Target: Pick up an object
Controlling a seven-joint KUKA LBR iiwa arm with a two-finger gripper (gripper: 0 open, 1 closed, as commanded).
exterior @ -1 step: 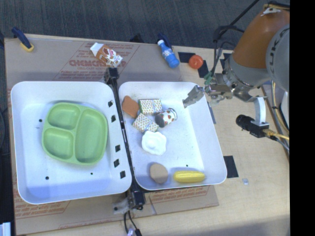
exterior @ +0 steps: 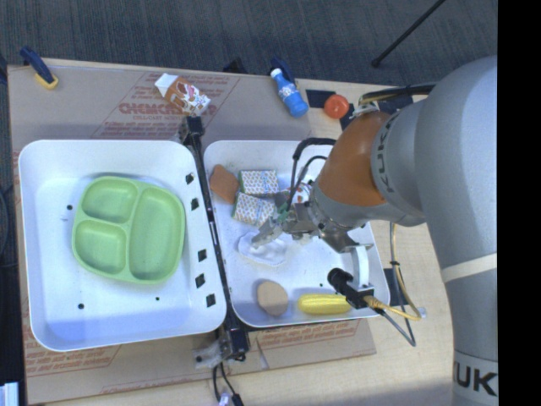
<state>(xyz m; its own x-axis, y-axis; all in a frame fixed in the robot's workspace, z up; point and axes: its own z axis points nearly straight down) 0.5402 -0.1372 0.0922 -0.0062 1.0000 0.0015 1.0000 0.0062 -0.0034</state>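
Observation:
The right bin (exterior: 363,252) holds several things. An orange-brown lump (exterior: 222,182) lies at its upper left, with two patterned packets (exterior: 258,181) (exterior: 252,208) beside it. In the middle lies a clear plastic piece (exterior: 260,247). Near the front wall sit a tan rounded object (exterior: 272,297) and a yellow object (exterior: 324,304). My gripper (exterior: 276,225) reaches in from the right and hangs low over the bin's middle, just above the clear plastic piece and at the lower packet's right edge. Nothing is seen held in it.
The left bin (exterior: 42,227) holds a green divided plate (exterior: 128,230). Behind the bins on the cardboard lie a snack packet (exterior: 182,94), a blue bottle (exterior: 290,93) and an orange-red ball (exterior: 336,105). A blue clamp (exterior: 38,66) sits at the far left corner.

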